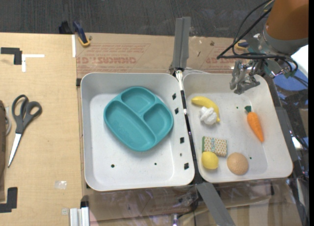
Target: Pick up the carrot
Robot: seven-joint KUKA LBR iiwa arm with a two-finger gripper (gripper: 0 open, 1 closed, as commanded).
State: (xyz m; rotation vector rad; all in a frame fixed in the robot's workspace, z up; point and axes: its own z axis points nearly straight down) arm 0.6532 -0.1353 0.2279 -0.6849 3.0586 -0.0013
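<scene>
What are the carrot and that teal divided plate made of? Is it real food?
The carrot looks like a plastic toy: even orange, smooth, with a small green stub on top. The teal plate looks like moulded plastic or silicone, matte, with rounded compartment ridges. I cannot tell which from the picture.

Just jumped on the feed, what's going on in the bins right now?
The arm's gripper hangs over the back edge of the right bin, with nothing between its fingers. The carrot it is meant to pick up lies on the bin floor nearer the camera, untouched. A banana, a lemon, an egg-shaped ball and a small packet share that bin. The left bin holds a teal divided plate.
</scene>
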